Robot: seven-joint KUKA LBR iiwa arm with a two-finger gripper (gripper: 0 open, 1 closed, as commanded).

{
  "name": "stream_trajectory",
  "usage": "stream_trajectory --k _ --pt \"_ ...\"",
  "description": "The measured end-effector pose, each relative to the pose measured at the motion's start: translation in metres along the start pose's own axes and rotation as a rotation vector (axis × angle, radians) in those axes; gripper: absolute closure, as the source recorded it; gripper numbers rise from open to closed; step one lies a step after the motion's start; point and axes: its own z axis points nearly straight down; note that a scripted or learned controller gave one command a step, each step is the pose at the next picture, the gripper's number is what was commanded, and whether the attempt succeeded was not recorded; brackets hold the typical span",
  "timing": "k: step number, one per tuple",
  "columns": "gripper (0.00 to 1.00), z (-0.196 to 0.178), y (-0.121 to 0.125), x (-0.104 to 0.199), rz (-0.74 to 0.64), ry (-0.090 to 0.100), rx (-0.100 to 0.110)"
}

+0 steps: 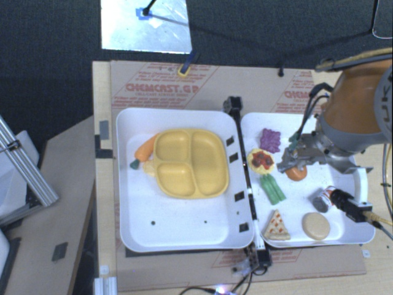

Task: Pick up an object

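Note:
The right white bin (293, 125) holds several toy foods. An orange round piece (298, 174) lies near its middle. My gripper (293, 163) hangs directly over that piece and covers its top, and I cannot make out whether it touches it. To the left are a purple grape bunch (269, 139), a yellow piece with a red top (261, 161) and a green piece (273, 189). Toward the front lie a pizza slice (277, 225), a round beige cookie (316, 226) and a small can (323, 198).
The left bin (178, 229) carries a yellow divided plate (187, 163) with a toy carrot (145, 148) at its left edge. A black divider (242, 165) runs between the bins. The arm's grey and orange body (362, 103) overhangs the right bin's far right side.

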Motion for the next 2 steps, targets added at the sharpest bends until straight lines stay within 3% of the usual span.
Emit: stream_trajectory --k 2 --pt "1.0 -0.001 0.0 0.1 0.0 0.0 -0.001"
